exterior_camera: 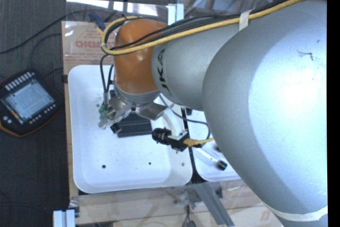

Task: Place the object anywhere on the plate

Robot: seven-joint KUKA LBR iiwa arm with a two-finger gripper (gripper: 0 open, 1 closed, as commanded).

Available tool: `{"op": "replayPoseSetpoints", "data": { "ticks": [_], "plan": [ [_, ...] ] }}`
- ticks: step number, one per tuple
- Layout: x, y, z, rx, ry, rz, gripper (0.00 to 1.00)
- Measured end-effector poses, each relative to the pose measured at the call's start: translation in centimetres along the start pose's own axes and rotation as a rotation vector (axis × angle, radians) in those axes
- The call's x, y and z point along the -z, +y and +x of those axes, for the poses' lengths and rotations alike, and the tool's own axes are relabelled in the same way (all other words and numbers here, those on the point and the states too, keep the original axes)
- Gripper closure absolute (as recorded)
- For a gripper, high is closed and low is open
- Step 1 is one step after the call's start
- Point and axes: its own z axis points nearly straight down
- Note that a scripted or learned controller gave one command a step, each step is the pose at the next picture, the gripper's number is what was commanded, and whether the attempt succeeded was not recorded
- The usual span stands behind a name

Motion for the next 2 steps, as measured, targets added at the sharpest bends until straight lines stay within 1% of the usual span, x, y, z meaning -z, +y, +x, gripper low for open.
{"op": "replayPoseSetpoints", "data": {
  "ticks": [1,2],
  "plan": [
    [9.0,3.8,-2.1,0.153,-0.003,-0.003,1.00],
    [7.9,1.2,0.0,0.267,-0.002,-0.002,1.00]
  ]
}}
